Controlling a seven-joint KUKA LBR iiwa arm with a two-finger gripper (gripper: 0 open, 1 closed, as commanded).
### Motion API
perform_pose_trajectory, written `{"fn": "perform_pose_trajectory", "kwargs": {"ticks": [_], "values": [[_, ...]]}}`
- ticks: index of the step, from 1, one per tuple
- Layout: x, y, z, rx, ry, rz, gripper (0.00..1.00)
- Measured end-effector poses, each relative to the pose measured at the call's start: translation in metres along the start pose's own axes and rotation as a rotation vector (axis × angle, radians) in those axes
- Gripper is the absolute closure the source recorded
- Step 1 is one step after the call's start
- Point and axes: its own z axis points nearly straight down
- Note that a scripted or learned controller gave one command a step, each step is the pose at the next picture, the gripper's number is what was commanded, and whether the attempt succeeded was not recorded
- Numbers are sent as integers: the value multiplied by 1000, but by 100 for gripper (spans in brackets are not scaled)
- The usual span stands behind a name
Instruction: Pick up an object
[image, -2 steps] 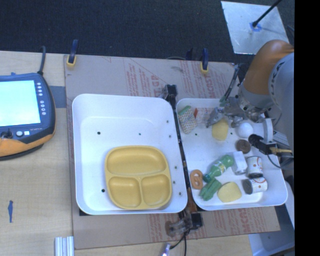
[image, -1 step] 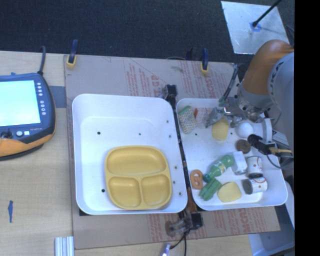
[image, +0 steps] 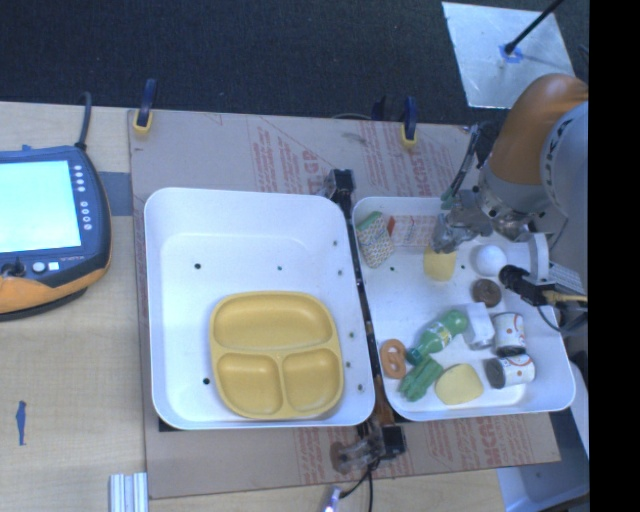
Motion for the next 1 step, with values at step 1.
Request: {"fn": "perform_pose_trajectory", "kwargs": {"ticks": [1], "values": [[-29,-41,-63,-5,-1,4,100]]}}
